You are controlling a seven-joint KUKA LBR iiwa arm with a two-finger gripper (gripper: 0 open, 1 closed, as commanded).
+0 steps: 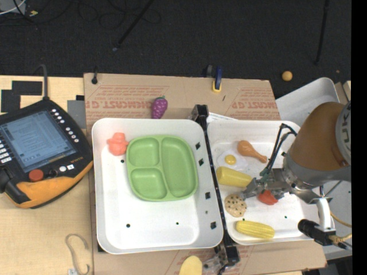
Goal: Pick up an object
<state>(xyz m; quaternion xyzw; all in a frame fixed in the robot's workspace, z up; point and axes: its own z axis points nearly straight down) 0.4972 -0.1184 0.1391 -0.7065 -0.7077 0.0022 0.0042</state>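
Note:
My gripper [262, 189] hangs low in the right bin [285, 217], at its middle. A small red toy [268, 198] lies directly under it, partly hidden by the gripper body. Just to the left sit a yellow block [233, 177] and a brown cookie [234, 205]. A corn cob [255, 229] lies at the bin's front. An orange drumstick [251, 149] and a small yellow piece [230, 160] lie toward the back.
The left bin [155, 225] holds a green divided plate [161, 168] and a pink toy [117, 144]. Purple grapes [159, 106] rest on the cardboard behind. A teach pendant [40, 148] sits far left. A yellow object [191, 265] lies in front of the bins.

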